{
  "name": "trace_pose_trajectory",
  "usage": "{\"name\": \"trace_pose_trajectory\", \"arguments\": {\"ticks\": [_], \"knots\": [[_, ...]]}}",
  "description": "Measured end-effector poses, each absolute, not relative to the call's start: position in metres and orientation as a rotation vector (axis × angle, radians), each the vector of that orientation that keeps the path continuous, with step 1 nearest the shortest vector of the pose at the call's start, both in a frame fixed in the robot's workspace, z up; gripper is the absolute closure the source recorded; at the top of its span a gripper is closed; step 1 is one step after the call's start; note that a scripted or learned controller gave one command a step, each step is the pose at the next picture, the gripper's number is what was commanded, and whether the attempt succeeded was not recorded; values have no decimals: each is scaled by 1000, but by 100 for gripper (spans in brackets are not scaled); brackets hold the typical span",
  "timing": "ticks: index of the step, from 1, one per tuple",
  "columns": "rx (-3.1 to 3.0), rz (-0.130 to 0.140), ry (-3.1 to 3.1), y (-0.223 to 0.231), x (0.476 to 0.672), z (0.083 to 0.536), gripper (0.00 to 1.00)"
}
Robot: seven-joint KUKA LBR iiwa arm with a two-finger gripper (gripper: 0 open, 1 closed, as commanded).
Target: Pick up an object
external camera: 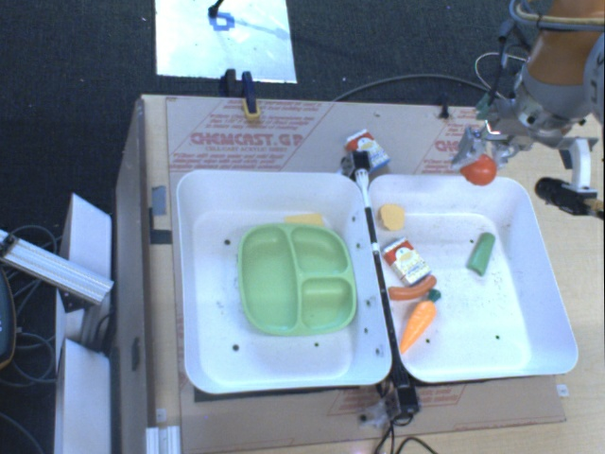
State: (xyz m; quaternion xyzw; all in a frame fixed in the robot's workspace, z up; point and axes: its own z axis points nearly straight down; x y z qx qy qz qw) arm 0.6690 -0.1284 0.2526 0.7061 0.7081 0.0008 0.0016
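Observation:
My gripper (480, 159) hangs over the far edge of the right bin (529, 348), shut on a red tomato-like object (481, 171) that shows between its fingers. Below it in the right bin lie a green block (482, 253), a round yellow piece (391, 218), a small red and white carton (407, 261), a sausage (412, 291) and an orange carrot (419, 321). The left bin (208, 282) holds a green divided plate (296, 279) and a yellow piece (303, 220) behind it.
Another small carton (367, 149) lies on the board behind the bins, near the dividing rail (375, 253). A blue and yellow clamp (248, 97) stands at the board's far edge. Cables run behind the right bin.

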Motion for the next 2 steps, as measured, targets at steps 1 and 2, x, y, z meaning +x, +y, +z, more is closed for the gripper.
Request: {"name": "trace_pose_trajectory", "arguments": {"ticks": [1,2], "knots": [[2220,0,2222,-110,548,217,100],[2216,3,2223,-116,593,233,100]]}}
